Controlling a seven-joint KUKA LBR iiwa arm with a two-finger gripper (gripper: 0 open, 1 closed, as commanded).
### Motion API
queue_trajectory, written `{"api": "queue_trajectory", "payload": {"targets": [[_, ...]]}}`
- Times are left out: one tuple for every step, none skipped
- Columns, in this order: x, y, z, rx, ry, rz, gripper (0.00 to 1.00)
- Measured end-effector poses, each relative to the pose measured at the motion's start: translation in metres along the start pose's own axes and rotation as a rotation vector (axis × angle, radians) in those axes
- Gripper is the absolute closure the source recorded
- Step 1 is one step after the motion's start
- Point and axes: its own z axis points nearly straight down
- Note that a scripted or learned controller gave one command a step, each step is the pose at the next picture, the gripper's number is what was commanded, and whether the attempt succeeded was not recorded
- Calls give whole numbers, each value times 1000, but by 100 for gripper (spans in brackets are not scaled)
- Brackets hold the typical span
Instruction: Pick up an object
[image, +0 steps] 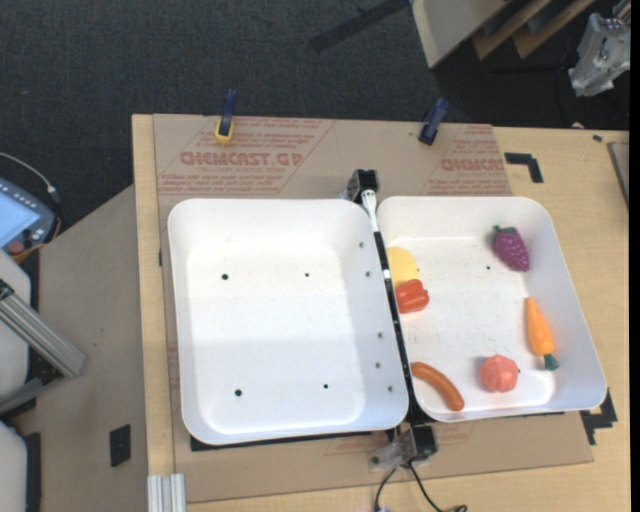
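Gripper (600, 55) parked far corner, state can't tell. Best target: carrot (540, 332), apart from neighbours; descend straight, straddle narrow axis.

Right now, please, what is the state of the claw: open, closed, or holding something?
Claw: cannot be told; it sits at the top right corner of the view, away from both bins.

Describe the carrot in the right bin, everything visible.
The carrot is a small orange toy, plastic-looking, with a dark green stub at its near end. It lies flat by the right wall of the right bin, pointed tip toward the far side. It touches no other item; the pink round toy sits apart, nearer and to its left.
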Motion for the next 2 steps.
{"api": "queue_trajectory", "payload": {"targets": [[0,1,-11,-5,-2,0,100],[0,3,-21,-11,-3,0,100]]}}
